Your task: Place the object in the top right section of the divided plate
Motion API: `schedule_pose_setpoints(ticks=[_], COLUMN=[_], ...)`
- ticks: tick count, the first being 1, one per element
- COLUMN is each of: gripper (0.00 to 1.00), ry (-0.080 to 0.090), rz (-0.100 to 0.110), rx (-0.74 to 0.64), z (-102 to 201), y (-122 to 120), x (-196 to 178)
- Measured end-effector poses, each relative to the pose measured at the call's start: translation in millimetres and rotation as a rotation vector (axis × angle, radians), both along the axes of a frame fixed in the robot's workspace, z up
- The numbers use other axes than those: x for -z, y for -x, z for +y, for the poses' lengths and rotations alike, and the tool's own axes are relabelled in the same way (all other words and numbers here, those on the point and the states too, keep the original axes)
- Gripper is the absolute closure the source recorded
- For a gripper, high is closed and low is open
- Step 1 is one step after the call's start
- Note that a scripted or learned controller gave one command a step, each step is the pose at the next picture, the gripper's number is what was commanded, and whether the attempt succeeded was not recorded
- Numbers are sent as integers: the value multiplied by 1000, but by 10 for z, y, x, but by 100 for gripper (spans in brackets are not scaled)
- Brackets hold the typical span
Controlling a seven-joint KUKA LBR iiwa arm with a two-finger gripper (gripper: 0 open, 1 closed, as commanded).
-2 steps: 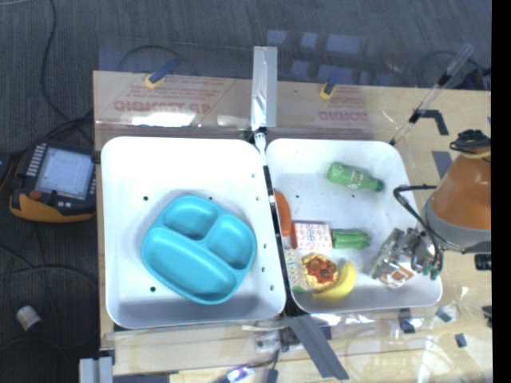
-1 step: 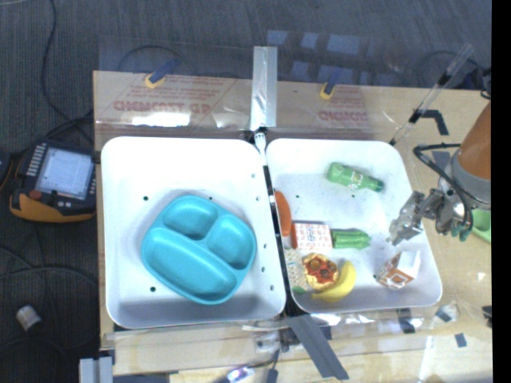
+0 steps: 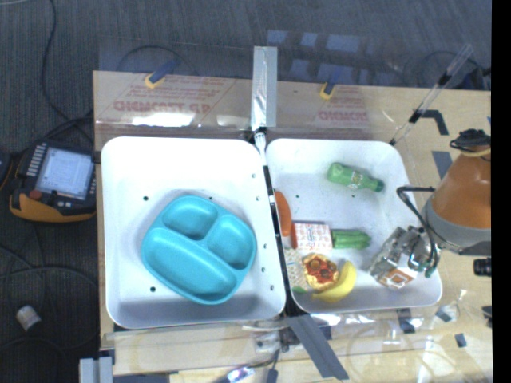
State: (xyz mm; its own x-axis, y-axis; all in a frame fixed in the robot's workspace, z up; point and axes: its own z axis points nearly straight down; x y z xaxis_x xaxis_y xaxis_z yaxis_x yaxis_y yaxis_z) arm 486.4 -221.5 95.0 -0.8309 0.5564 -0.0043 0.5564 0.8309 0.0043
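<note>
Down at the lower right of the frame, the tool (image 3: 406, 255) hangs low over the right bin (image 3: 367, 152), below the arm's orange band (image 3: 463, 194); whether it is open or closed cannot be told, though a small white and orange object (image 3: 394, 277) lies right at its tip. Toward the left of the same bin sit a yellow banana (image 3: 343, 284), a red and yellow packet (image 3: 318, 270), a white carton (image 3: 311, 235), a green bottle (image 3: 354, 177) near the upper middle, and a second green bottle (image 3: 350, 238) beside the carton. An orange carrot (image 3: 283, 214) rests against the bin's left wall. The blue divided plate (image 3: 200, 250) lies in the left bin (image 3: 128, 190), in the frame's lower left, tilted diagonally.
</note>
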Motion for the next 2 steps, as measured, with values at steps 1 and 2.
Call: schedule_pose_setpoints(ticks=[1, 2], gripper=[100, 100], ry=[-1, 0], rz=[4, 1], rx=[-70, 129], z=[-4, -13], y=[13, 9], x=[-1097, -8])
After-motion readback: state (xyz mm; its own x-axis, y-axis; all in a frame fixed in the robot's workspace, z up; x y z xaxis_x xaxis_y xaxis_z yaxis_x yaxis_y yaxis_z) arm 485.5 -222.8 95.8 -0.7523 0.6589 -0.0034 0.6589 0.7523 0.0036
